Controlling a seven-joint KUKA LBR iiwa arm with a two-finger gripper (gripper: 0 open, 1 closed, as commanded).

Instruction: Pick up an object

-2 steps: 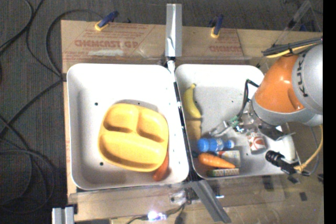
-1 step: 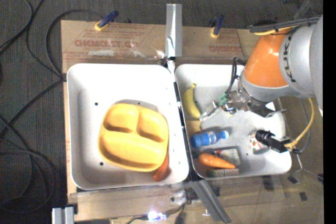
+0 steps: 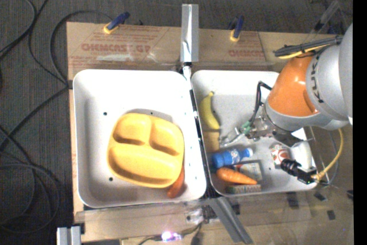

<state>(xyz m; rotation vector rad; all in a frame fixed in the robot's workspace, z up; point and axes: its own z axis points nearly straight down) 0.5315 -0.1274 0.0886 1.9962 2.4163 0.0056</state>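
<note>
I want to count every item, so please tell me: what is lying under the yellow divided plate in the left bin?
An orange object pokes out from beneath the yellow divided plate at its lower right edge. The plate covers most of it, so its shape stays unclear.

Two shallow white plastic bins sit side by side on the cardboard-covered counter [image 3: 86, 49]. The left white bin [image 3: 92, 94] holds a yellow divided plastic tray [image 3: 147, 149], placed right of the bin's centre. An orange rounded object [image 3: 177, 185] lies partly under the tray's near right corner, against the bin's near right wall.

The right white bin [image 3: 235, 82] holds a yellow banana [image 3: 210, 112] along its left wall, toward the far side. Nearer lies a blue and white plastic bottle [image 3: 231, 156], on its side. An orange plastic carrot [image 3: 235, 176] lies just nearer than the bottle. The grey arm with the orange band [image 3: 298, 94] extends over the right part of this bin.
</note>
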